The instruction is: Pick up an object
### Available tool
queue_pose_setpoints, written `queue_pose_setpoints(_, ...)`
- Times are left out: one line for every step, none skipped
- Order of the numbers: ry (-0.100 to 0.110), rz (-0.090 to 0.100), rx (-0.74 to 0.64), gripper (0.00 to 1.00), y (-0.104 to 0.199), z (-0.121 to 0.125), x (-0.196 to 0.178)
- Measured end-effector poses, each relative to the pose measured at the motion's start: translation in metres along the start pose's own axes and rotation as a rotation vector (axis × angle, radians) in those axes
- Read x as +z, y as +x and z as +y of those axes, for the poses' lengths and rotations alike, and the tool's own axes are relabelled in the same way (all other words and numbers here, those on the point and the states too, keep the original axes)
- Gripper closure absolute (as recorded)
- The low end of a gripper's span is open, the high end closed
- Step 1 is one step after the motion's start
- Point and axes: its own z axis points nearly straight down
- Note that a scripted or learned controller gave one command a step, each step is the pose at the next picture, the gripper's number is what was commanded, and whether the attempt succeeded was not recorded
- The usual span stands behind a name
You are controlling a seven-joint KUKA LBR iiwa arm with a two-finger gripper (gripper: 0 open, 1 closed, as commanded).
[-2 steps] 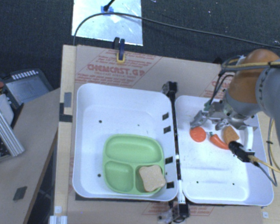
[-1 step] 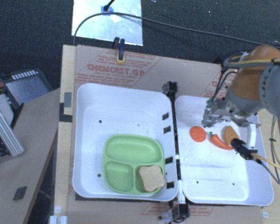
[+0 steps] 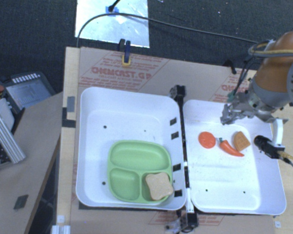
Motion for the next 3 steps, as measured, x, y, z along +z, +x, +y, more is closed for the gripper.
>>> queue_pose_setpoints(0.003,0.000,-0.001,1.00,0.002,-0.008,-0.053)
queue_pose_setpoints(0.004,0.001,-0.002,1.00,0.002,-0.007,-0.073)
queue_pose_setpoints(0.006,0.002,-0.006,1.00,0.045,-0.013,-0.064)
